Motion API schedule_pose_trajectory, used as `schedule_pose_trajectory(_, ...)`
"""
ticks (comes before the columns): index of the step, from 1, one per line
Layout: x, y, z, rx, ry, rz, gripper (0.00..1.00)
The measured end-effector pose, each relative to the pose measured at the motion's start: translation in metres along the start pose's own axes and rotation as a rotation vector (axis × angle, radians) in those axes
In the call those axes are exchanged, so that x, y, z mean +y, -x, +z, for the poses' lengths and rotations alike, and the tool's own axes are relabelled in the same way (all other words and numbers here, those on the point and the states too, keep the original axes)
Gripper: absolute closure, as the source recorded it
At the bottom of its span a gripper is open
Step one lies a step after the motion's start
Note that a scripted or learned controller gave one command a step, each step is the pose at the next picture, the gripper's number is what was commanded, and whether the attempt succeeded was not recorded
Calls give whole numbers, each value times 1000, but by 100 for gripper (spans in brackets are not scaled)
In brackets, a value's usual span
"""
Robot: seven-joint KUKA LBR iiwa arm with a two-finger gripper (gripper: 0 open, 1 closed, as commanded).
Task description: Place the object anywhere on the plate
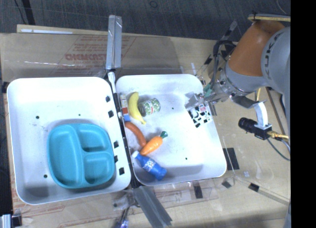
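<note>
A light blue divided plate (80, 154) lies in the left bin (29, 98). In the right bin (207, 148), along its left side, lie a yellow banana (135, 106), a green-labelled can (149, 106), an orange-red sausage (135, 133), a carrot (152, 143) and a blue bottle (150, 167). My gripper (200, 107) hangs over the right bin's upper right part, well to the right of these objects. A black-and-white patterned tag sits at its tip. Nothing shows between its fingers.
A metal bar (114, 42) stands upright at the back, where the two bins meet. The bins rest on a brown cardboard sheet (59, 49). Cables and a black cylinder (254, 126) hang off the arm to the right of the right bin.
</note>
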State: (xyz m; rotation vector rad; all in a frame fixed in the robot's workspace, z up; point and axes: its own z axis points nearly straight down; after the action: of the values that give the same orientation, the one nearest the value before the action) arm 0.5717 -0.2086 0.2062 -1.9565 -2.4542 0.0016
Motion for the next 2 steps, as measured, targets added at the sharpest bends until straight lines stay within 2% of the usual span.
schedule_pose_trajectory(1,6,-77,-34,0,0,-90,100)
schedule_pose_trajectory(2,-48,-165,-54,-1,0,-140,100)
